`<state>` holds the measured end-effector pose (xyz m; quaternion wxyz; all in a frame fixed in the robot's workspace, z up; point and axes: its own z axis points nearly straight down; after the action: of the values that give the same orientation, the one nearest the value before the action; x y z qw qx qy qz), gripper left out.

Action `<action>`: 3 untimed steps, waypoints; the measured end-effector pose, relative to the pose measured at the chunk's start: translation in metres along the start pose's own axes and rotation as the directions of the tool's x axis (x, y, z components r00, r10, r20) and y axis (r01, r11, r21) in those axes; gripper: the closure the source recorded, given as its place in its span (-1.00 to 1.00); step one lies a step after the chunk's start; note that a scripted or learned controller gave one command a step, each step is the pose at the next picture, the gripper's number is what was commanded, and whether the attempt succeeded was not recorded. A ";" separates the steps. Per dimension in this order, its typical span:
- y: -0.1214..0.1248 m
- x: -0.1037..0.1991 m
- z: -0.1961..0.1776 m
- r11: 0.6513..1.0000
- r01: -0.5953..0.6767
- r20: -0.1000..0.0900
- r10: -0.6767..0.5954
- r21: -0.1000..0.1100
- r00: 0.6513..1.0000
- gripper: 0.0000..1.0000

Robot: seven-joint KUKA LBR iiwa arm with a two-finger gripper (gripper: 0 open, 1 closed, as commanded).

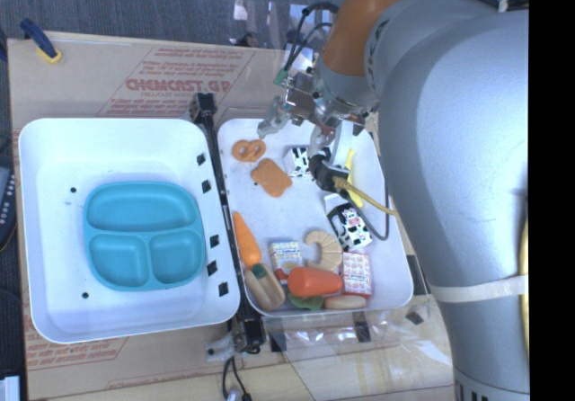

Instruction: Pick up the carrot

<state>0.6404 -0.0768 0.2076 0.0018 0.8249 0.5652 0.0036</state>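
The grey arm with its orange band (368,8) reaches in from the right and hangs over the far end of the right-hand shallow white plastic bin (395,275). Its end effector (292,125) sits low above that bin's far rim, a tangle of metal and cables, and from where I stand I cannot tell how far it is parted, nor make out anything caught in it.

The long orange carrot (245,240), the thing to be picked up, lies well away from the end effector, nearer the camera and to its left, along the bin's left wall with its tip pointing up toward the far end.

Just below the end effector lies a small orange pretzel-shaped toy (248,150), and next to that a flat tan slice like toast (270,177). A black-and-white cow-patterned piece (299,162) sits close under the wrist, and another one (351,228) lies further toward the near side. At the near end, well apart from the end effector, a crowd of toy food is packed together, among it a fat red-orange pepper-like piece (314,281).

Off to the left of the end effector, the other white bin (45,210) holds a light blue divided plastic tray (142,233). Both bins rest on the brown cardboard-covered table (108,75).
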 end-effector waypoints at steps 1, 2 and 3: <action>-0.058 0.010 0.017 1.000 -0.026 0.005 0.026 0.014 1.000 -1.00; -0.109 -0.038 0.016 0.992 0.127 0.004 -0.127 0.013 0.992 -1.00; -0.123 -0.075 0.104 0.997 0.071 0.005 -0.071 0.020 0.997 -1.00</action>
<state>0.4996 -0.1018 0.1023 -0.0045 0.8043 0.5943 -0.0046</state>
